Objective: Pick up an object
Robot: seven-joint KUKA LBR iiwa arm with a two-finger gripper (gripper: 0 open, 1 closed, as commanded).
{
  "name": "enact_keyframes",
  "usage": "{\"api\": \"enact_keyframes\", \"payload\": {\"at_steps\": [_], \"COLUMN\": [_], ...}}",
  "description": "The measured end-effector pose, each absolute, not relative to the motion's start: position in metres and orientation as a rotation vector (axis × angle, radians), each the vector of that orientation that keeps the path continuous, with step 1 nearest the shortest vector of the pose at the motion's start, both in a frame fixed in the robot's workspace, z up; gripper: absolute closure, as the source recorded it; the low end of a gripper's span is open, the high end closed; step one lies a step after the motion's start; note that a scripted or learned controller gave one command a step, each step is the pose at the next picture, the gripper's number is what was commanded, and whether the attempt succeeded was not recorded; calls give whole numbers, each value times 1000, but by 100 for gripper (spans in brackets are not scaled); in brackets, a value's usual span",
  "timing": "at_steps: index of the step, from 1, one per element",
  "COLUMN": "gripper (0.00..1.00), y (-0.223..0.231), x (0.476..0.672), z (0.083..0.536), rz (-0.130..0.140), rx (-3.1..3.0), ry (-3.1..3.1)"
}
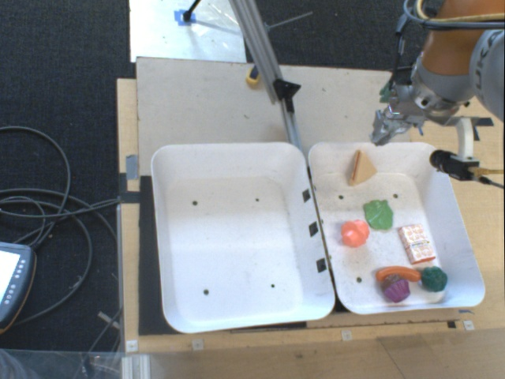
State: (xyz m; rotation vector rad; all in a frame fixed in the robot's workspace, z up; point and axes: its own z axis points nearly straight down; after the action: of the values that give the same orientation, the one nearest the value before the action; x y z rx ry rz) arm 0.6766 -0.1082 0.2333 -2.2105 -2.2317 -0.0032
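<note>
**Desk:** Where was the gripper when you looked?

**Me:** I saw the gripper (384,129) hanging over the far rim of the right bin (454,204), near its far-left corner. I couldn't tell how its tool was set; it was too small and blurred from my seat.

**Desk:** And the objects?

**Me:** All sat in the right bin. A tan wedge (361,167) lay near the far edge, closest to the gripper but apart from it. A green piece (379,214) and a red-orange ball (355,233) lay near the middle, just beside each other. A small printed box (416,244) was toward the right wall. By the near edge I saw an orange sausage shape (398,274) touching a purple item (396,290), with a dark green piece (433,279) beside them

**Desk:** The left bin?

**Me:** The left bin (170,235) sat against the right one
</note>
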Motion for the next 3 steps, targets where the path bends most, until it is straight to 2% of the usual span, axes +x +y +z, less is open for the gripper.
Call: {"api": "enact_keyframes", "payload": {"at_steps": [1,3], "gripper": [100,100], "y": [-61,38], "x": [653,636], "z": [234,224], "rz": [-2,-2], "rx": [-2209,-2208], "ry": [-2231,-2232]}}
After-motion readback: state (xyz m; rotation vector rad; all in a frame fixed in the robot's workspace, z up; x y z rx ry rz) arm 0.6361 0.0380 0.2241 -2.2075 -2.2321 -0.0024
